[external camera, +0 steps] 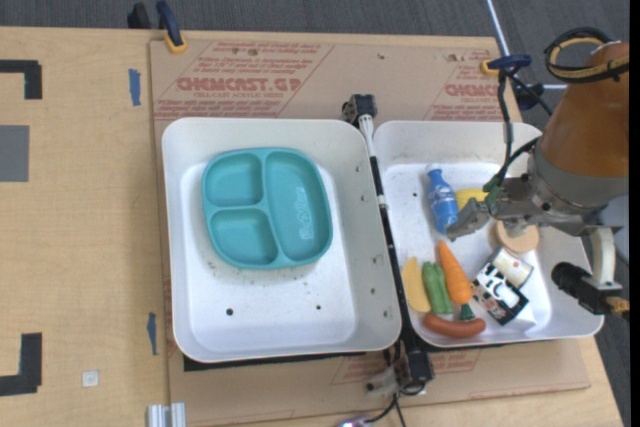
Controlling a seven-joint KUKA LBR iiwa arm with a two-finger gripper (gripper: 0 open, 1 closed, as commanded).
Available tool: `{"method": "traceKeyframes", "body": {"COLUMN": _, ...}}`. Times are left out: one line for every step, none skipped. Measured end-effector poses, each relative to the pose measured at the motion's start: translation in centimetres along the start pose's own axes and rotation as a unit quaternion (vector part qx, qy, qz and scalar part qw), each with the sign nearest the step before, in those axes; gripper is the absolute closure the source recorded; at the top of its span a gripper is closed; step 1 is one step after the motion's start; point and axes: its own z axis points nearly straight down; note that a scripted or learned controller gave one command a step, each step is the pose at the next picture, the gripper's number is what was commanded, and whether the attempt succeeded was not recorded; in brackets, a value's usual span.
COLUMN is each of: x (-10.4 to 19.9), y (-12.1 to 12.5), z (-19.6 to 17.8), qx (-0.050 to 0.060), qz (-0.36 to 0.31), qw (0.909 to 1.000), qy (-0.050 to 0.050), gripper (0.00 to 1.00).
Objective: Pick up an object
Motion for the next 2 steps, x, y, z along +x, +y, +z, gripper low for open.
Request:
{"method": "traceKeyframes", "body": {"x": -1.1, "y": -2.9, "z": 9.4, "qx": -0.003, "qz": -0.078, "qw": 0.9969, "qy": -0.001, "gripper": 0.0}}
{"method": "traceKeyframes", "body": {"x": -1.0, "y": -2.7, "z": 8.4, "qx": -0.005, "qz": -0.078, "qw": 0.9969, "qy": -0.001, "gripper": 1.0}}
